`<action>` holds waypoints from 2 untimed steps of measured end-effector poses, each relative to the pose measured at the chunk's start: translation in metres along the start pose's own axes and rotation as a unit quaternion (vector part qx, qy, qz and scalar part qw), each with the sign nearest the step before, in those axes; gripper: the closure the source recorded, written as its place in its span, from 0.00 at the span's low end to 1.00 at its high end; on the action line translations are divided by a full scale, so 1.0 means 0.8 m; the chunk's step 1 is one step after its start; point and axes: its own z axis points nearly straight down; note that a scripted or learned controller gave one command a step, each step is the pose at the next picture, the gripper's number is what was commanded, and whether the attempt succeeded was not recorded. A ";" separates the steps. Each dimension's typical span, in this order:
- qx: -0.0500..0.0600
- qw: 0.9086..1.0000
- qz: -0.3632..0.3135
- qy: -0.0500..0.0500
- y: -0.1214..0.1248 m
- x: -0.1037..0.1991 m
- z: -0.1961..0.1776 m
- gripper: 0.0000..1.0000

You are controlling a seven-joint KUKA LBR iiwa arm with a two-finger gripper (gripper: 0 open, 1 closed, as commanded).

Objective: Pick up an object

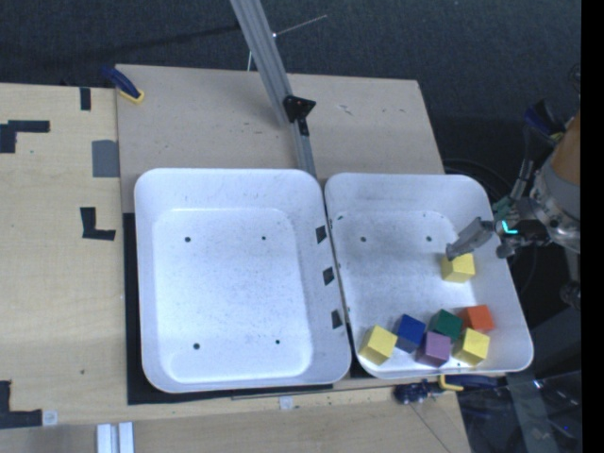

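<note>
— Dark carpet all round the bench (217, 121), and that pale wooden top carries both white trays. What's lying about?

— A slanted grey metal bar (267, 50) runs down from the top and ends between the trays with a black clamp (298, 109) on it. Black tape marks (28, 132) sit on the wood at the far left, and a blue-and-yellow clip (124, 83) rests near the bench's back left corner. Another blue and yellow bit (429, 389) lies just past the front rim of the right bin.

— And the bins themselves?

— The left bin (151, 253) is speckled and scuffed. The right bin (377, 206) has the blocks. Along its front edge there's a cluster: a yellow cube (379, 344), a blue cube (411, 331), a purple cube (437, 347), a green cube (446, 325), an orange cube (479, 318) and another yellow block (475, 346), all packed close, some touching.

— Anything apart from that bunch?

— One lone yellow block (460, 268), up near the right wall, well apart from the rest.

— Where's the arm?

— It reaches in over the right rim. The gripper (464, 243) hangs just above that lone yellow block, a grey finger (469, 237) slanting down to its top edge.

— Has it got hold of it?

— I can't tell from here; the block seems to sit on the bin floor, and I can't make out whether the fingers are spread or closed.
</note>
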 end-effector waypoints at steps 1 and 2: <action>0.003 1.000 0.000 0.001 0.009 0.010 0.070 0.00; 0.003 1.000 0.001 0.001 0.001 0.021 0.131 0.00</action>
